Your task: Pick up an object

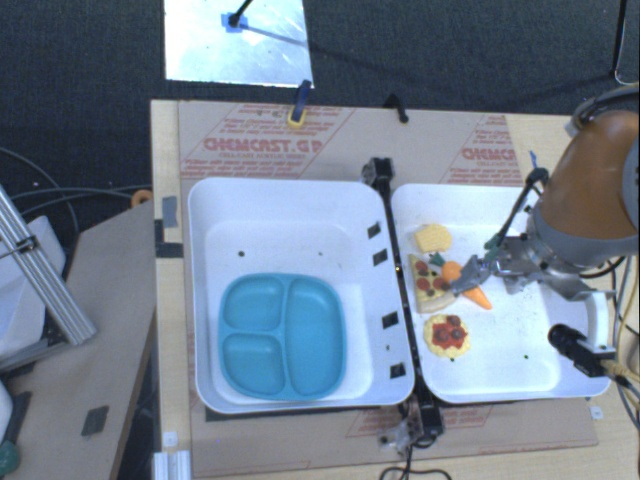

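In the right bin [520,368] lie several toy foods. A yellow ridged piece [433,237] is at the back. A pizza slice [428,280] rests by the divider, and a small round pizza [447,335] lies in front of it. An orange carrot [479,297] lies slanted beside the slice. My gripper [466,279] reaches in from the right, low over the carrot and the slice's right edge. It covers the carrot's middle, so orange shows on both sides of it. Whether the carrot is gripped is hidden.
The left bin [300,208] holds a blue divided plate [283,334]. A black-clipped divider [395,278] separates the bins. The arm's grey and orange body [590,183] hangs over the right bin's far right side.
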Motion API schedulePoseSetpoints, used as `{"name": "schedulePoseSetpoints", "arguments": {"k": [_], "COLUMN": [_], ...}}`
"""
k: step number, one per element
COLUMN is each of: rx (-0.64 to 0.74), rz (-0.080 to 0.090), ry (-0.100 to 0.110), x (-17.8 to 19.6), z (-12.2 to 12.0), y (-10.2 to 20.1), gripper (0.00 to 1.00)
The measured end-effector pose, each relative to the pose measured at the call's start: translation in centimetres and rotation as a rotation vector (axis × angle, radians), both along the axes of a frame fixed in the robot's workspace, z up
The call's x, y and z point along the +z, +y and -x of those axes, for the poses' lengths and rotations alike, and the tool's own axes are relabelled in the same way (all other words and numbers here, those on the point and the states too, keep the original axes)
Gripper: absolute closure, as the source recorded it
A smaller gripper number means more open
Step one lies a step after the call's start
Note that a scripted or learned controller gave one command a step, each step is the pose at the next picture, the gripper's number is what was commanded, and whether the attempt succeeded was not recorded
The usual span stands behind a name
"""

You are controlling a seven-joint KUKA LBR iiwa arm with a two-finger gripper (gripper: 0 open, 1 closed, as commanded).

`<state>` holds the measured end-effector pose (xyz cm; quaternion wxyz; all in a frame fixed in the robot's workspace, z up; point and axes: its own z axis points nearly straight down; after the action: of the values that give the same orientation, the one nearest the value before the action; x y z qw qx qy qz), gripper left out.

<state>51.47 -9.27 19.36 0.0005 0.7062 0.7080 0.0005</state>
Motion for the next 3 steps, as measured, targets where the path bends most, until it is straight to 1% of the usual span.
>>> {"name": "schedulePoseSetpoints", "arguments": {"k": [1,2,3], "rx": [-0.005,0.005,0.000], "rz": [-0.001,0.001,0.001], "ry": [-0.003,-0.011,-0.001], "x": [-11.3,-0.3,-5.5], "z": [0.7,-1.1,-6.4], "y": [-0.2,2.1,-0.6], "gripper": [0.00,0.00,0.00]}}
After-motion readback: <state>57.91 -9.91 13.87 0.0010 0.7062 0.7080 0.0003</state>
